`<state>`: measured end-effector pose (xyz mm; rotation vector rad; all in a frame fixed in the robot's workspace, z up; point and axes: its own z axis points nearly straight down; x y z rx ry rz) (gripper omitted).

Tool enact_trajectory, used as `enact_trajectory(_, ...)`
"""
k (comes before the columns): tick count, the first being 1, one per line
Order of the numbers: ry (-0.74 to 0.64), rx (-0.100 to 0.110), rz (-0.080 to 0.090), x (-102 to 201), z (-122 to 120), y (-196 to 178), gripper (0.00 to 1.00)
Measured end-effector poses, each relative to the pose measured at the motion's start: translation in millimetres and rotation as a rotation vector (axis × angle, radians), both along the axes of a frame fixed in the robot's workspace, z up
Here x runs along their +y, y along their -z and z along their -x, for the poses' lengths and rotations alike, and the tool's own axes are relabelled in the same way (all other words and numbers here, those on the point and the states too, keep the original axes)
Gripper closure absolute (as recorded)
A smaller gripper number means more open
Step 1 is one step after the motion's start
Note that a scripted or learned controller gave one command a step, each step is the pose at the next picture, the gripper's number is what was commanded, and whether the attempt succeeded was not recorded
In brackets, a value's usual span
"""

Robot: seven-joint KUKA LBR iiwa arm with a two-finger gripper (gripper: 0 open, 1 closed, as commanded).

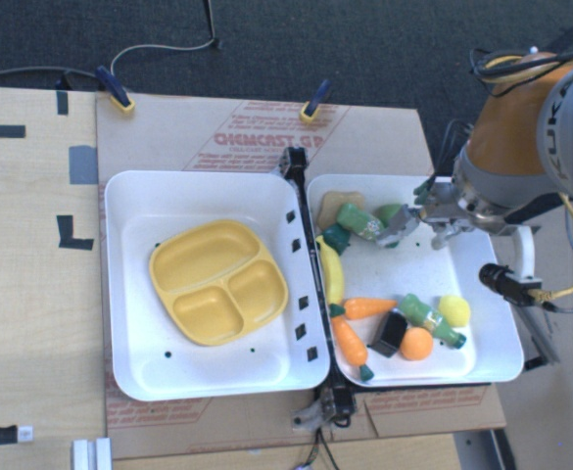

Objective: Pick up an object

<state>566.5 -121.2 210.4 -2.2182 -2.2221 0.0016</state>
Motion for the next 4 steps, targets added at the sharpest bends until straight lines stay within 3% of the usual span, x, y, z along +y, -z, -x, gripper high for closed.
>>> enact_trajectory(1, 0.001, -0.001, 0.000, 21, -41, 112, 0.00)
enact_trajectory(2, -0.001, -0.005, 0.002, -1, -103, 125, 0.00)
enact_trajectory(3, 0.000, -0.003, 0.001, 27, -102, 125, 0.00)
enact_trajectory(4, 0.001, -0.004, 0.002, 16, -83, 125, 0.00)
